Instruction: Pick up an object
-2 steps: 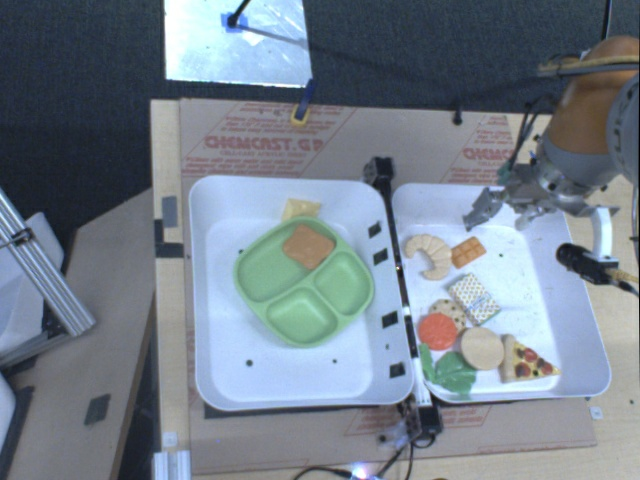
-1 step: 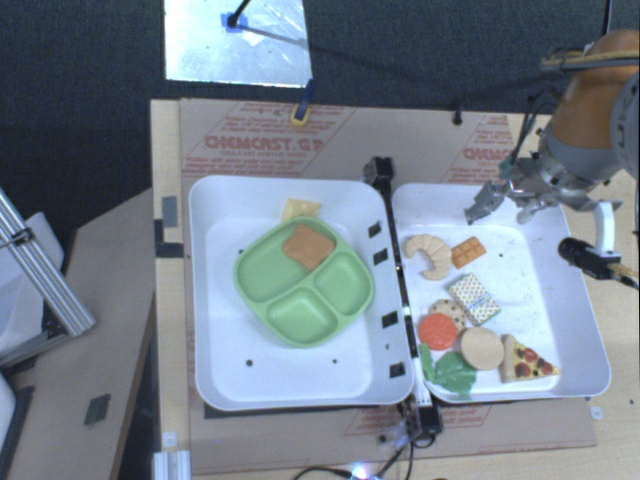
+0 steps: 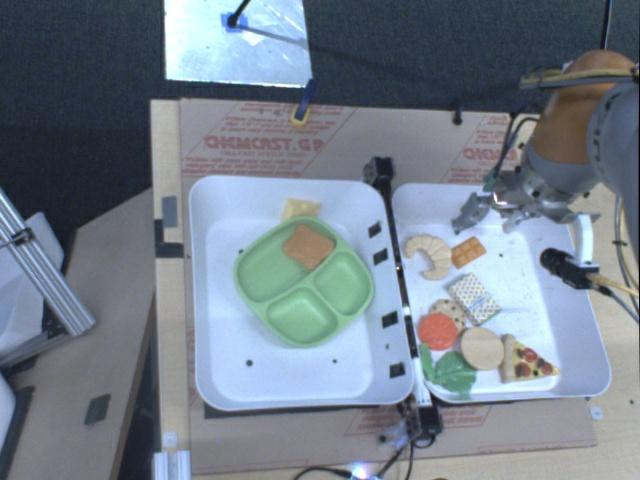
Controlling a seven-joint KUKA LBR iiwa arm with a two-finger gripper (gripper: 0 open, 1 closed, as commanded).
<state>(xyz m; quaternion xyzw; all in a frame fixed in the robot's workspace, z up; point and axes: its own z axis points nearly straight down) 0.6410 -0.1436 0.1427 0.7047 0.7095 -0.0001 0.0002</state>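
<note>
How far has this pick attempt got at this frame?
Done: the gripper sits over the right bin, near its top edge.
In hand: nothing visible between its fingers.
Left: the whole grasp. The croissant and the orange cracker lie closest below it, untouched, as do the other toy foods.

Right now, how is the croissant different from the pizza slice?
The croissant is a pale tan curved crescent; the pizza slice is a wedge with red spots. The croissant lies near the right bin's upper left, the pizza slice at its lower edge. Both are toy foods in the same bin.
</note>
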